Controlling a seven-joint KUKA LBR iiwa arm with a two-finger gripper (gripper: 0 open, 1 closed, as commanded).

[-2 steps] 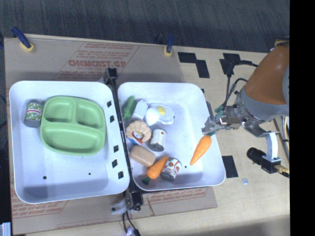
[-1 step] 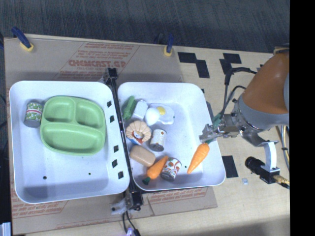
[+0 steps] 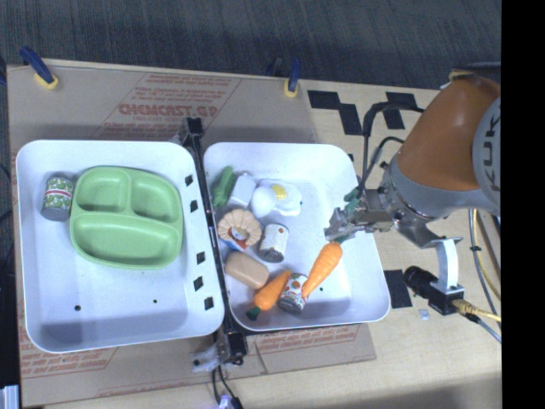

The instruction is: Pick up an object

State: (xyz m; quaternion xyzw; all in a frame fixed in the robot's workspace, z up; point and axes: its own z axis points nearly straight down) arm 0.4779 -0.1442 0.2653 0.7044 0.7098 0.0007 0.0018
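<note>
The arm (image 3: 443, 156) reaches in from the right; its gripper (image 3: 338, 231) grips the carrot's (image 3: 322, 268) top end.

Long orange carrot (image 3: 323, 268) — lying tilted in the right bin (image 3: 366, 290), top end beneath the gripper (image 3: 342, 227).

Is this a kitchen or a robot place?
Probably a robot test bench, not a kitchen. A robot arm reaches over two white bins. The food, like the carrot and fried egg, looks like toys, and cardboard is clamped underneath.
</note>
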